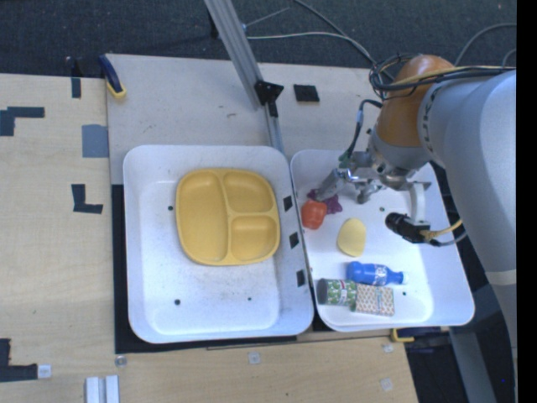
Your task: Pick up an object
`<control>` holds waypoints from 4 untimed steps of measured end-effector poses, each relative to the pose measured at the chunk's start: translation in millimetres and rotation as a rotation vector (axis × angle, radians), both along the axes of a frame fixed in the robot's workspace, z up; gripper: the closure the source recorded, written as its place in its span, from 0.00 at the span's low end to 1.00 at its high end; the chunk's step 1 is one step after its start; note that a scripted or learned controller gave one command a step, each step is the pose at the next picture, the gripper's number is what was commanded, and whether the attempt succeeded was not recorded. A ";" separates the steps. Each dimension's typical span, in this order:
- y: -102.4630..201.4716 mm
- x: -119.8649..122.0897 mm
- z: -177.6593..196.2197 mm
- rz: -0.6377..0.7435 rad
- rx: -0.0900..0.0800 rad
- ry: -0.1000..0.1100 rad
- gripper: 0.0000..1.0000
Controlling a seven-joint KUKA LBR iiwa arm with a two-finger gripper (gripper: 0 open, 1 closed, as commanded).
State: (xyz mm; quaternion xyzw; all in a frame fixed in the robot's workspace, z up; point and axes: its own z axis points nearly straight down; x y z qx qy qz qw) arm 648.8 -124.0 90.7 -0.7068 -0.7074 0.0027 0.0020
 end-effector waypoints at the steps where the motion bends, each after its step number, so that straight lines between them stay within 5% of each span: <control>1: 0.9 1.6 14.0 0.002 0.000 -0.004 1.00; 3: 5.6 -4.0 126.6 0.000 0.000 -0.011 1.00; 4: 63.7 -19.6 122.4 0.005 0.003 -0.005 1.00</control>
